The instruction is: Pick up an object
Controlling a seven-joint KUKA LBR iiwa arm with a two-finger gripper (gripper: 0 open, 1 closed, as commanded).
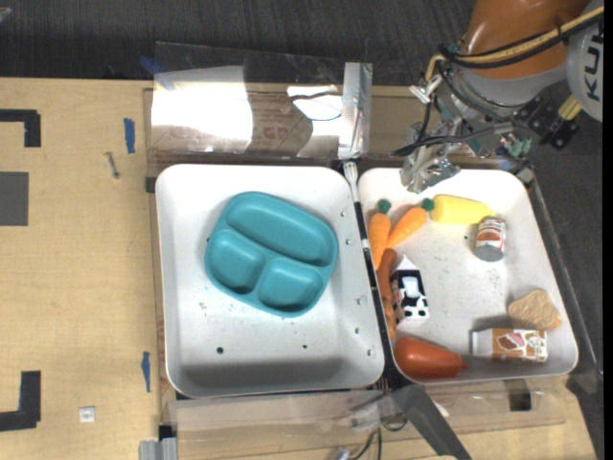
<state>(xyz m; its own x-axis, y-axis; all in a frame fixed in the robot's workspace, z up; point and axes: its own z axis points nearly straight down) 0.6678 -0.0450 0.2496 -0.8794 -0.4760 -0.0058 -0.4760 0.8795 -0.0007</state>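
Note:
My gripper (431, 172) hangs over the far left corner of the right bin (560, 286), just above the objects. Right below it lie two orange carrots (406, 223) with green tips. A yellow lemon-like fruit (459, 209) sits beside them to the right. Close by is a small can (489, 238). A black-and-white cow-patterned box (411, 295) lies mid-bin. At the near edge I see a red sausage-shaped piece (428, 356), with a small carton (509, 343) on its side and a tan cookie (533, 308). I see nothing held in the gripper.
The left bin (182, 333) holds a teal divided plate (271, 252). A thin orange-brown stick (386, 290) lies along the right bin's left wall. A clear plastic panel (249, 113) stands behind the left bin. Cables hang from the wrist above the gripper.

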